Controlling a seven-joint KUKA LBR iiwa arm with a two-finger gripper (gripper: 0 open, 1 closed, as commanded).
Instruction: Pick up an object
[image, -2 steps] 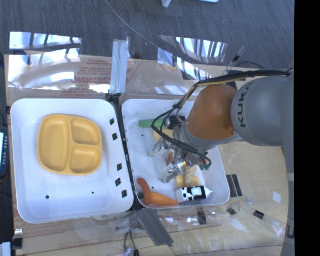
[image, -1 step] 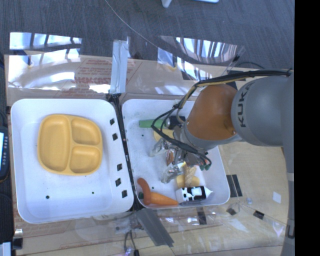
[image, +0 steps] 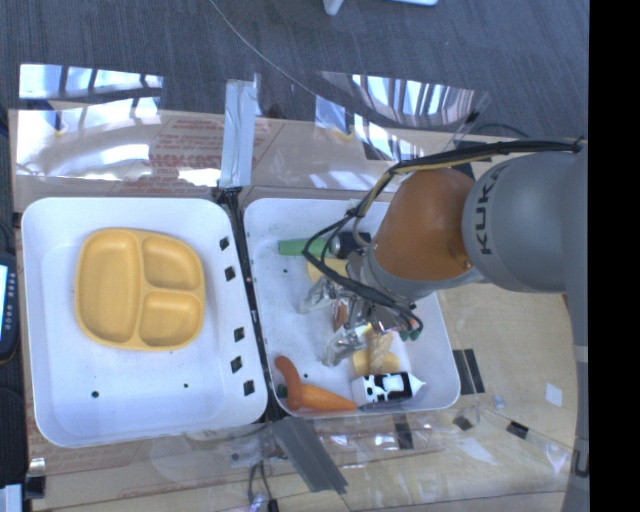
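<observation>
Hand (image: 350, 318) sits low in the right bin (image: 262, 300), among a clutter of small things; we cannot tell how far it is open or whether it has hold of anything. Just beside it lie a pale yellow piece (image: 383, 350), a black-and-white toy (image: 385, 388) and an orange carrot (image: 312, 396) by the bin's near wall. We judge a straight, slow descent over one separate item best. Our arm (image: 520, 225) reaches in from the right, wrist bent downward. A yellow divided plate (image: 140, 290) rests in the left bin (image: 60, 400).

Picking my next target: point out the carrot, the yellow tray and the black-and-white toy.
carrot (image: 322, 398), camera view, middle of its orange body
yellow tray (image: 141, 288), camera view, central divider
black-and-white toy (image: 385, 387), camera view, its middle
</observation>
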